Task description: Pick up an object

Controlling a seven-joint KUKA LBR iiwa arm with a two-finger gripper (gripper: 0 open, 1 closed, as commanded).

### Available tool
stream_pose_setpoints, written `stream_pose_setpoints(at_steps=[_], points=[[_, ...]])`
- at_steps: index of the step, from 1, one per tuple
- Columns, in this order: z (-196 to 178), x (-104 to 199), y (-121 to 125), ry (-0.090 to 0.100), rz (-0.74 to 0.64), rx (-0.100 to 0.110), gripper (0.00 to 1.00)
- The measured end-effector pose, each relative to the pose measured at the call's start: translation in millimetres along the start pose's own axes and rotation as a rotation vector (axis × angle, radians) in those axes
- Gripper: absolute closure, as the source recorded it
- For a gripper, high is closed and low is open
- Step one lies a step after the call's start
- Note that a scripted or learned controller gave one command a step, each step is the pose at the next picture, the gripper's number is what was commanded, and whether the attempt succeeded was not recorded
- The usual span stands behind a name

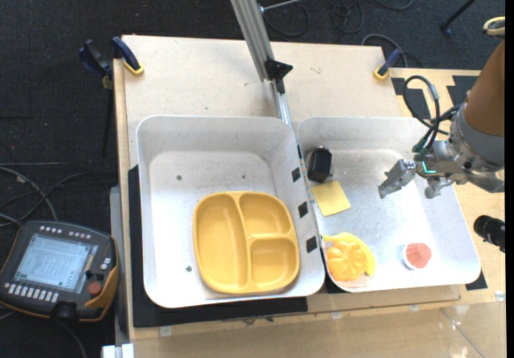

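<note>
In the right bin [377, 132] lie a black block [320, 163] near its left wall, a flat yellow square [332, 199] just below it, a yellow pepper-like toy [348, 258] at the front left, and a small red and white round piece [417, 254] at the front right. My gripper [411, 178] hangs over the right part of this bin, its fingers [393, 180] spread open with nothing between them. It is well right of the yellow square and above the red piece.
The left bin [161, 140] holds a yellow divided plate [245, 242]. A metal pole [249, 15] slants up from between the bins. Orange clamps [128, 59] grip the board's back corners. A teach pendant [56, 268] lies at the lower left.
</note>
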State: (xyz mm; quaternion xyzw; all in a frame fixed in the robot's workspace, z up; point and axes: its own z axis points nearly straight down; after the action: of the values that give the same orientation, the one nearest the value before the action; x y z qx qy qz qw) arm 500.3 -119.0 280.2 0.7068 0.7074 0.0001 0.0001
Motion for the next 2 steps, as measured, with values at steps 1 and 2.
stream_pose_setpoints(at_steps=[1, 2], points=[[60.7, -2.9, 6.2, 0.001, 0.002, 0.006, 0.00], [121.4, 4.9, 1.3, 0.002, 0.001, 0.008, 0.00]])
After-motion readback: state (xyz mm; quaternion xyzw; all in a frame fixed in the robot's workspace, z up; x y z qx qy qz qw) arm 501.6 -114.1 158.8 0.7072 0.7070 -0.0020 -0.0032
